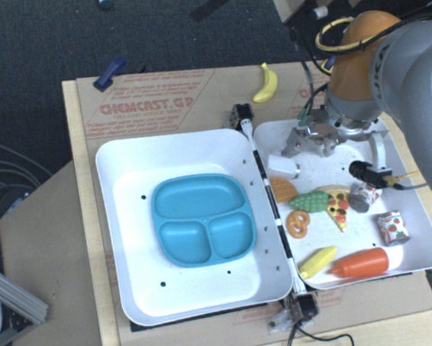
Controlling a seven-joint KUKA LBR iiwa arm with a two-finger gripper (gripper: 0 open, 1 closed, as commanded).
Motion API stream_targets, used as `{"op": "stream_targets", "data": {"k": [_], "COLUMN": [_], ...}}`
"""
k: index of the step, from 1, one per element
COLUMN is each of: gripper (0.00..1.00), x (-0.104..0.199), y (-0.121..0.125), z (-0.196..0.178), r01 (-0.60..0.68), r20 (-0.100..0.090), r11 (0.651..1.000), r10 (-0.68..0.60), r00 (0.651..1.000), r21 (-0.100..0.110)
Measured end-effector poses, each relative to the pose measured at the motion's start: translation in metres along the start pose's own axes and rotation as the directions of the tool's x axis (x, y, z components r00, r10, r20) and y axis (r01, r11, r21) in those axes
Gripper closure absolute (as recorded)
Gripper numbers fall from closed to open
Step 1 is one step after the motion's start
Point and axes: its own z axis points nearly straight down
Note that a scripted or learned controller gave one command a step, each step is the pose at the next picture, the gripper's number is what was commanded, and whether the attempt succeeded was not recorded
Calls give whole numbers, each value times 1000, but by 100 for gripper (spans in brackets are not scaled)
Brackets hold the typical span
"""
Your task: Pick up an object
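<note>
The surface (156, 109) is a pale board printed with red lettering, set on a dark carpeted floor (26, 50). Two shallow white bins sit side by side on it, joined along a black hinge-like seam. The left bin (135, 277) carries a blue divided plate (203, 217) with three compartments, lying flat near its middle.

The right bin (419, 239) holds the small items. A red bottle-like object (360, 264) lies on its side along the near edge, with a yellow piece (317, 260) touching its left end. Further in lie a pretzel (298, 223), a green leafy piece (311, 201), a pizza slice (337, 211) and an orange-brown piece (283, 190) near the seam. A white block (283, 164) rests at the far left of this bin, and a small red-and-white cube (391, 227) sits toward the right side.

The arm (388, 58) comes in from the right, its orange band above the wrist. The gripper (321, 139) hangs over the far part of the right bin, just right of the white block; I cannot tell its opening from this angle, and nothing is visibly between its tips.

Outside the bins, a yellow banana (266, 85) lies on the surface beyond the seam, and a blue object (109, 74) rests at the far left corner. Grey cables (1, 175) curl on the floor at left, and a metal rail (14, 293) crosses the lower left corner.
</note>
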Motion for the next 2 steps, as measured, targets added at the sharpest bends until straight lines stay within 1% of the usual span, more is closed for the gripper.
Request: {"op": "stream_targets", "data": {"k": [1,2], "gripper": [100,0], "x": [0,0], "y": [1,1], "z": [-11,-10], "r01": [1,1], "r20": [1,1], "r11": [1000,1000], "r10": [-1,-1], "r00": [1000,1000], "r21": [-2,-2]}}
